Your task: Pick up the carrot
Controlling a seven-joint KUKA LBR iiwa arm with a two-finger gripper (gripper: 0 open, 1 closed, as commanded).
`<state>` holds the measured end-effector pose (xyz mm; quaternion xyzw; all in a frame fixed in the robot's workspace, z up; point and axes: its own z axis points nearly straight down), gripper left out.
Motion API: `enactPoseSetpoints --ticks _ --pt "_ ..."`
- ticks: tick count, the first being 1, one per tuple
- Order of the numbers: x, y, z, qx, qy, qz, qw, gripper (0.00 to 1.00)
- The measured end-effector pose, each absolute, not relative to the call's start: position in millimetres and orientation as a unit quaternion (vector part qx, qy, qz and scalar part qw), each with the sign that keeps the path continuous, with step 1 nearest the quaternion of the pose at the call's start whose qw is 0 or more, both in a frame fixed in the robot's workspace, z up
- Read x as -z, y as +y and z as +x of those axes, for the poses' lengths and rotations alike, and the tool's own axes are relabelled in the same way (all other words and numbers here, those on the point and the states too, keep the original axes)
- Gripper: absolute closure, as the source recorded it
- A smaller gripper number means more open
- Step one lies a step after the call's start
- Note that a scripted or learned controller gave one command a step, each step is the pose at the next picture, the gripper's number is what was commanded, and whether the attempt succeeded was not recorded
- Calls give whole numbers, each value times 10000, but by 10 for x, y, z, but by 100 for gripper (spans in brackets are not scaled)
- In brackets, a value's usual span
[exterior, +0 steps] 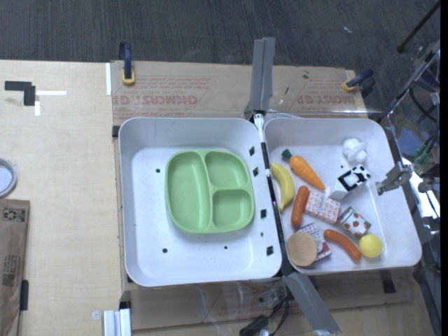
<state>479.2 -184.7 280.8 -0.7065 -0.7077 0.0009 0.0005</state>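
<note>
The carrot (306, 171) lies in the right bin (392, 257), just beside the banana (283, 185). A green divided plate (209, 190) sits in the left bin (140, 208). What may be the gripper (396, 178) shows at the right bin's edge; whether it is spread I cannot tell.

This looks like a robotics lab or test cell, not a home or kitchen. A pale plywood surface (56, 187) stands on dark grey carpet (210, 12) across the top of the frame. Two shallow white bins (133, 208) sit side by side on taped-down cardboard (189, 93), which is pinned by yellow and blue spring clamps (126, 72) at the upper corners. A roll of tape (5, 179) lies at the left edge, and metal framing with cables (420, 159) runs down the right side. Toy food fills the right bin
</note>
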Motion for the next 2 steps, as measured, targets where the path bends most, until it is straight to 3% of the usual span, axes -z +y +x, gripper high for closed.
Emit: enactPoseSetpoints --ticks 1,2 --pt "-1719 -1142 4862 -8 -7747 -6323 13 0" --pt "-1123 -1075 5612 64 -7797 -6260 -136 0"
